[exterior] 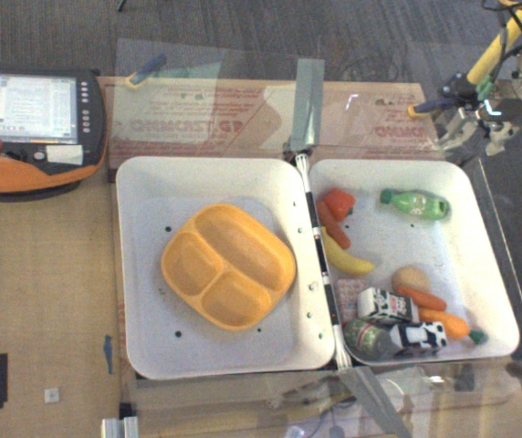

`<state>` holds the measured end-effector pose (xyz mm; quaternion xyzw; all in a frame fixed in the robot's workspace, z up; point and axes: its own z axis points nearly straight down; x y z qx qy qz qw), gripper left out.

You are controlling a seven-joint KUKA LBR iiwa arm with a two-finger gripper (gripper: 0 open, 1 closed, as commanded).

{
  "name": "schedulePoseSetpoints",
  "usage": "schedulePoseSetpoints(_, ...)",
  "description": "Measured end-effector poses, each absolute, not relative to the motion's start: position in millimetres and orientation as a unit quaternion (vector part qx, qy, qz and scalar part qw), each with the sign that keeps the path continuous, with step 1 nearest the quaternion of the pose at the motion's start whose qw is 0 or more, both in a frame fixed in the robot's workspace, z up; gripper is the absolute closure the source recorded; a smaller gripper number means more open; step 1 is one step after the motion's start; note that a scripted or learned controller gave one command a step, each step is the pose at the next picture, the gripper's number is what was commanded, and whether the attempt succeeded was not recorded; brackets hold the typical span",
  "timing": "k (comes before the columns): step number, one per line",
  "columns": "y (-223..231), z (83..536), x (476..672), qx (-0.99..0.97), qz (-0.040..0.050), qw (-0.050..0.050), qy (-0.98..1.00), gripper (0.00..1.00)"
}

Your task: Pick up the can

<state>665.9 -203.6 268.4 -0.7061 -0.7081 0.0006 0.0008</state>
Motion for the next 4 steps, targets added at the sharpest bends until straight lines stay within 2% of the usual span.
schedulePoseSetpoints(1,-221,254,668.2,-0.817,0.0009,0.0,-0.576,0.0)
schedulePoseSetpoints(2,-189,132,587.0,-0.747,0.0004,0.001,-0.665,0.0)
schedulePoseSetpoints(3,-203,98,597.3,-0.711,-0.0018,0.003,-0.703,0.0)
schedulePoseSetpoints(4,-205,107,597.9,-0.712,-0.0015,0.002,-0.702,1.0)
